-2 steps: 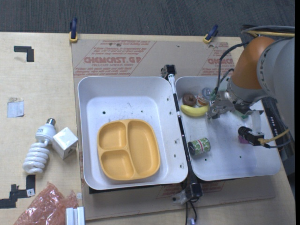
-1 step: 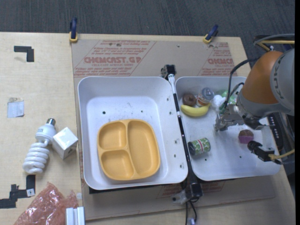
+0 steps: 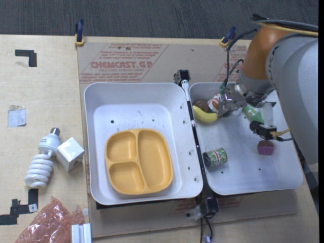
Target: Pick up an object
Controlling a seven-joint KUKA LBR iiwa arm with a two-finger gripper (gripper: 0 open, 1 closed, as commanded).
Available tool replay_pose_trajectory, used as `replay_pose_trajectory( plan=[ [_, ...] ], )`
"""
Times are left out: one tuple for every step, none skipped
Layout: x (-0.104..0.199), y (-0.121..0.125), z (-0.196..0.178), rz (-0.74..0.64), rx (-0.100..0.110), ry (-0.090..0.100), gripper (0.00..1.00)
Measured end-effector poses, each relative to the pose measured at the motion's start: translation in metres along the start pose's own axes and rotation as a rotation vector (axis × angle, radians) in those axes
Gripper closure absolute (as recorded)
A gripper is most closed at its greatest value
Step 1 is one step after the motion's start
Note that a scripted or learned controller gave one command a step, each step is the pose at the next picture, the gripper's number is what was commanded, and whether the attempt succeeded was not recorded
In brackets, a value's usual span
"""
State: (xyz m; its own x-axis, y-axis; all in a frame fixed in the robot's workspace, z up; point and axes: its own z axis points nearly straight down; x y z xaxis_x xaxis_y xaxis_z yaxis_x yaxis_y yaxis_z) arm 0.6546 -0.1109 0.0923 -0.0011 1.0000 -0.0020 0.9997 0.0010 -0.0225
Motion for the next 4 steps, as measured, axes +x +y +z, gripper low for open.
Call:
replay_pose_trajectory(
  plan=[
    [-0.035, -0.115, 0.003, 0.003, -0.022, 0.002, 0.0],
    [0.012, -0.177, 0.004, 0.003, -0.022, 0.002, 0.0],
    [0.011, -0.176, -0.006, 0.006, -0.025, 0.002, 1.0],
    [0.087, -0.178, -0.096, 0.001, -0.024, 0.001, 1.0]
  ],
)
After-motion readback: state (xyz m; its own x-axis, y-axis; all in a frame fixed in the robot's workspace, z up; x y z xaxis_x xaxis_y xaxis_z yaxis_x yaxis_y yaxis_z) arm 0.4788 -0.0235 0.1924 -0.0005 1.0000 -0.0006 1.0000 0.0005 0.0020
